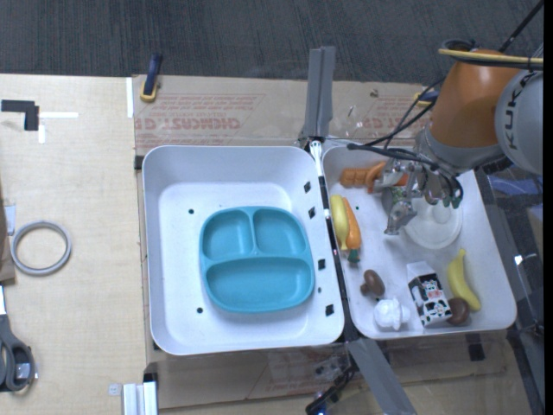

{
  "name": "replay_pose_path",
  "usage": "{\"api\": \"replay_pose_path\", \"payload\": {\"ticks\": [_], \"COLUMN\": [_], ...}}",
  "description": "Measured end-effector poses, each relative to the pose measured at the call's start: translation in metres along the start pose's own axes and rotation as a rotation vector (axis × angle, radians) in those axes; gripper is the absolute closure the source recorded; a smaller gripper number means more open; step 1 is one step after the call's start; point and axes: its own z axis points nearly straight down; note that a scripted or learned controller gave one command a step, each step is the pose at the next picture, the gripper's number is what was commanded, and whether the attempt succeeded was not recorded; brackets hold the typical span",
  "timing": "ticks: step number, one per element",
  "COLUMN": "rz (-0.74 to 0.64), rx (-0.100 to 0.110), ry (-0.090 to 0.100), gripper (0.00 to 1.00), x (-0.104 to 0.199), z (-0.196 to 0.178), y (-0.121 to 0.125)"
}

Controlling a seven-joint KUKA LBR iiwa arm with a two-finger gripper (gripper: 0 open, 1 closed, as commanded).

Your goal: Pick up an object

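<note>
My gripper (399, 207) hangs low over the back half of the right bin (492, 258). Just to its right lies a clear, pale round dish (435, 229), partly under the wrist. An orange carrot-like toy (357, 177) lies to the gripper's left at the back wall. A yellow corn-like piece (343, 220) with an orange bit lies along the left wall. Toward the front I see a small brown lump (372, 283), a white crumpled object (390, 315), a black-and-white box (429, 297) and a yellow banana (462, 279). Nothing can be seen held.
The left bin (173, 188) holds a blue divided plate (257, 258). On the bench at the left lie a grey tape ring (39, 247) and scissors (13, 363). A blue-and-yellow clamp (153, 77) sits at the back. A grey divider bar (320, 85) runs between the bins.
</note>
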Motion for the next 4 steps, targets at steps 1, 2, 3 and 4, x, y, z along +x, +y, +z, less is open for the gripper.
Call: {"api": "replay_pose_path", "payload": {"ticks": [1,2,3,4], "rz": [0.182,0.434,0.432,0.432], "rx": [0.000,0.001,0.001,0.001], "ry": [0.000,0.003,0.000,0.000], "gripper": [0.00,0.00,1.00,0.00], "x": [0.009,0.105,0.103,0.103], "z": [0.004,0.005,-0.005,-0.005], "y": [0.036,-0.030,-0.030,-0.030]}}
